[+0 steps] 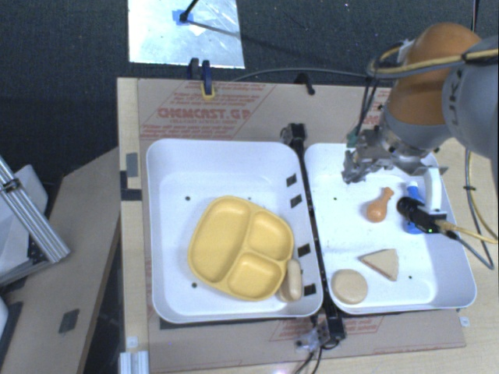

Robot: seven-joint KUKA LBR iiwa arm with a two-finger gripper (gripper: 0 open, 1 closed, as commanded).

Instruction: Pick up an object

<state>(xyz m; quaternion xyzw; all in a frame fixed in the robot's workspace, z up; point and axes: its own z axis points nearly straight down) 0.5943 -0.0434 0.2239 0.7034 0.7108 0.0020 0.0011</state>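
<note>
- The claw (355, 166) hangs over the back left part of the right bin (335, 232), close to its far edge. It is dark and blurred, so I cannot tell whether it is apart or together.
- The nearest thing to it is a small orange-tan pear (378, 205), with a narrow neck and a round bulb. It lies tilted on the bin floor around the middle.
- A pale tan wedge (380, 264), three-cornered, lies toward the front edge of the same bin.
- A round beige disc (349, 286) lies in the front left corner, just beside the wedge but apart from it.
- The arm (437, 76) covers the right bin's back right corner and is cut off at the picture's edge.
- The left bin (179, 185) holds a yellow plate (238, 244) with three compartments, toward its front right corner.
- A pale roll (292, 280) rests against the plate's front right rim; what it is made of is hard to make out.
</note>
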